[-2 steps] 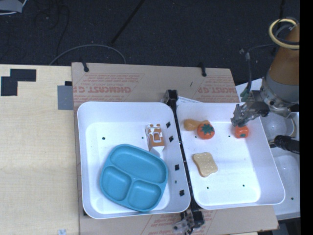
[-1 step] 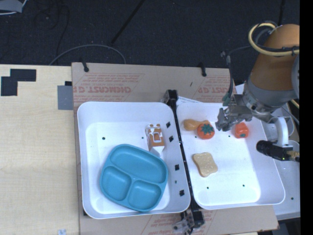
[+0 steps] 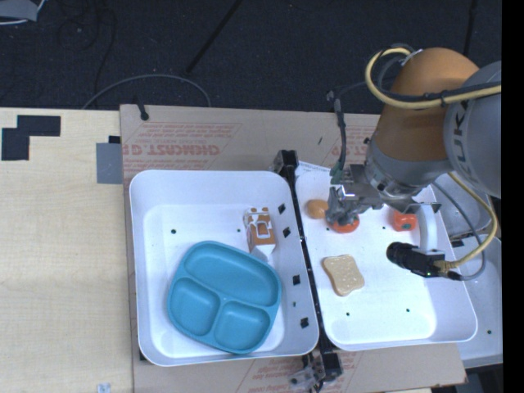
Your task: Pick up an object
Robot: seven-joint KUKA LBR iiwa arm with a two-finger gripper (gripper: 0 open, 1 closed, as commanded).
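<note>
At lower centre the toast slice point(image 3: 343, 274) lies free in the right bin point(image 3: 458, 322), while farther up the claw point(image 3: 342, 216), its grip state impossible to tell, sits over a red-orange piece point(image 3: 345, 225), where an off-centre closure could push it aside.

Two bins sat side by side on a bench. In the left bin point(image 3: 151, 219), a divided tray point(image 3: 223, 295) lay toward the front, with a small toy point(image 3: 260, 229) just behind it near the right wall. In the right bin point(image 3: 409, 318), a toast slice point(image 3: 343, 274) lay near the middle; behind it, the gripper point(image 3: 342, 213) stood over a small round piece point(image 3: 345, 224), with a roll point(image 3: 316, 209) just to its left.
</note>
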